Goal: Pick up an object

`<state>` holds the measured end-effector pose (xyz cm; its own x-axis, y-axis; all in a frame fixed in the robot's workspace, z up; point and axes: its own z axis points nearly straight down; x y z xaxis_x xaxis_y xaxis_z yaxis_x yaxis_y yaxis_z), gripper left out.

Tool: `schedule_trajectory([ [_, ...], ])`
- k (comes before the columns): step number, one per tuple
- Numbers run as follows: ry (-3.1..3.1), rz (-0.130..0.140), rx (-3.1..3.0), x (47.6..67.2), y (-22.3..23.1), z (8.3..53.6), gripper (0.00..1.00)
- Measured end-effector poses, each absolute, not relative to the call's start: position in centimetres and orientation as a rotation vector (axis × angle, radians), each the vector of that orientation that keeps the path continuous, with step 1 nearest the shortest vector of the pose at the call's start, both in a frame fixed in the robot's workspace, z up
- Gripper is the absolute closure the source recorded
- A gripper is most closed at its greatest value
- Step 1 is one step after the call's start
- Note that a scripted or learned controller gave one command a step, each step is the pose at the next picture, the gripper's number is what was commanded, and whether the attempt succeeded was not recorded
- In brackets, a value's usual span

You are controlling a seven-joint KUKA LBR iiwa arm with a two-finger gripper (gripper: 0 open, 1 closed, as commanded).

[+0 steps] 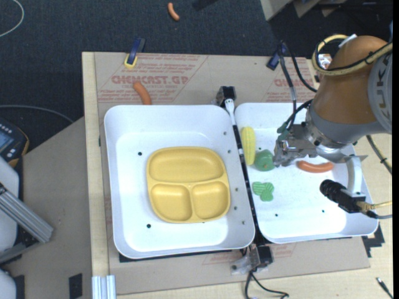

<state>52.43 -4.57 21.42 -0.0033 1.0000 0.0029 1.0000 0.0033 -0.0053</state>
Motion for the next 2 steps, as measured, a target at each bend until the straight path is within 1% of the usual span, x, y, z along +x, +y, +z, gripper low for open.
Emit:
schedule_trajectory([
  [1,-2.222,0.0,-2.219,51.6,-3.8,22.7,1.0],
  [2,-2.224,-0.002,-2.222,53.4,-3.9,22.3,1.0],
])
